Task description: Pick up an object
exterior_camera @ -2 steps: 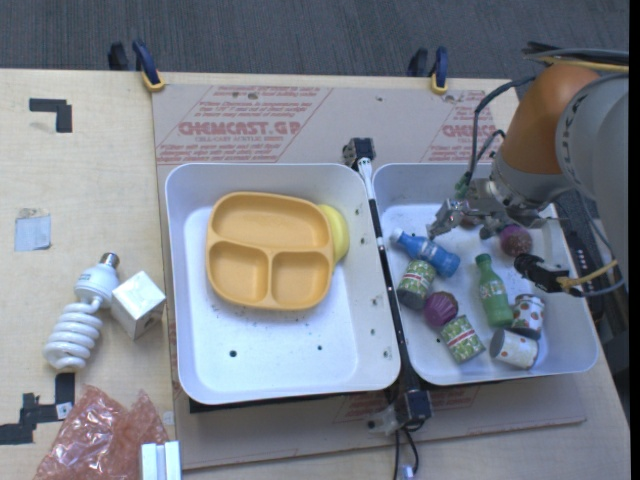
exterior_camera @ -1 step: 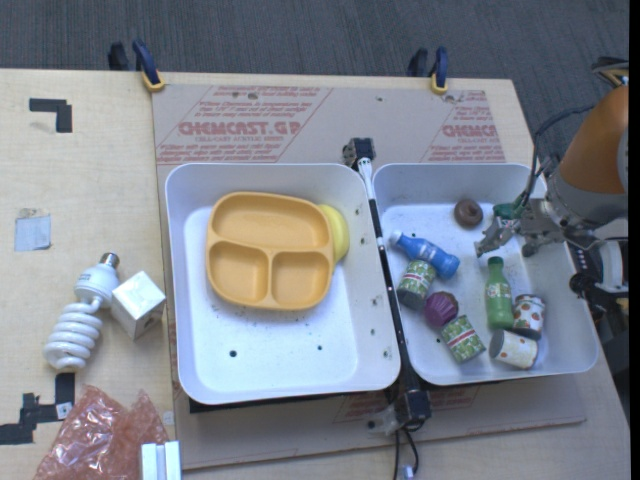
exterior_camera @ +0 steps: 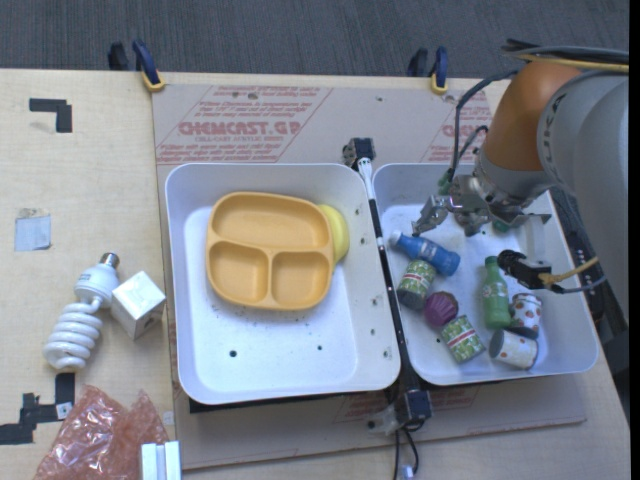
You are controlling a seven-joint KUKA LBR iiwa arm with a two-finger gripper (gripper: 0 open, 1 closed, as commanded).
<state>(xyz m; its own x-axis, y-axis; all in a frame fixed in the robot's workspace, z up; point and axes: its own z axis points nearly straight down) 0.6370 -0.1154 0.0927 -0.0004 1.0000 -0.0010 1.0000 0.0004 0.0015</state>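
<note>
At upper right of the frame, grey arm (exterior_camera: 585, 118) with orange band reaching in over the right bin (exterior_camera: 570, 363). Gripper (exterior_camera: 452, 216) low over that bin's upper part, just above and beside the cap end of a blue bottle (exterior_camera: 430, 252). Open or clenched: cannot tell from this slant, with nothing seen gripped.

Below the gripper, in the right bin, a cluster of small things:
- blue bottle lying tilted, near the bin's left wall
- green patterned can (exterior_camera: 417, 284) just below it, touching or nearly so
- purple object (exterior_camera: 440, 308) below the can
- striped small can (exterior_camera: 461, 338) lower still, tipped over
- green bottle (exterior_camera: 494, 294) to the right of the purple object
- white cup (exterior_camera: 514, 349) on its side near the bin's lower right
- second cup (exterior_camera: 528, 311) just above it, beside the green bottle

At centre of the frame, in the left bin (exterior_camera: 290, 368), a yellow divided plate (exterior_camera: 270, 250) lying flat toward the bin's upper half, with a yellow rounded thing (exterior_camera: 340, 234) tucked at its right edge.

At left of the frame, on the bare bench (exterior_camera: 80, 198), a white spiral bulb (exterior_camera: 78, 318) touching a white cube (exterior_camera: 138, 303); below them a red mesh bag (exterior_camera: 95, 433) at the lower left corner
</note>
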